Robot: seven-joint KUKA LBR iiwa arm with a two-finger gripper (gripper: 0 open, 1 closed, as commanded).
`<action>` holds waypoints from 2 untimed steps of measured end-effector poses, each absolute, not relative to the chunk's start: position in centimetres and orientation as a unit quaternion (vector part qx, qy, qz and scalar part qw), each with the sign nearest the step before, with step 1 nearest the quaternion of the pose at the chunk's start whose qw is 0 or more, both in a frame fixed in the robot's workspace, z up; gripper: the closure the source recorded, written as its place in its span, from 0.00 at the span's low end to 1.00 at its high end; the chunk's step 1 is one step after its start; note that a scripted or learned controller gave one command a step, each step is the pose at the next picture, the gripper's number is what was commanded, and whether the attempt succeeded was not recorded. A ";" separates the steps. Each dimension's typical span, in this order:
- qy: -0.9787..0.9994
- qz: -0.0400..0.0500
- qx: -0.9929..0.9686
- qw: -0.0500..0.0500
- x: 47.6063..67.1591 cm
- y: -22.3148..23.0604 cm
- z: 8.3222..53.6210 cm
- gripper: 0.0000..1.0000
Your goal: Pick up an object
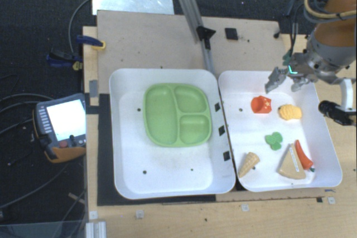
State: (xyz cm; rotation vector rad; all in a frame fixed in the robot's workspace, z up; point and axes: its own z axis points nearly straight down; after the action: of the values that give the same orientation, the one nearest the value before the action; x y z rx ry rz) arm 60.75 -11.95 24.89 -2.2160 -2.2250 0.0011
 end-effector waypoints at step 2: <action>-0.708 0.000 -0.707 -0.001 61.0 -12.2 21.0 0.00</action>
State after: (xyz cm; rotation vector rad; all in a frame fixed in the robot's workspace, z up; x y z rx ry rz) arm 60.97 -12.23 21.02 -2.2207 -2.2244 -0.0005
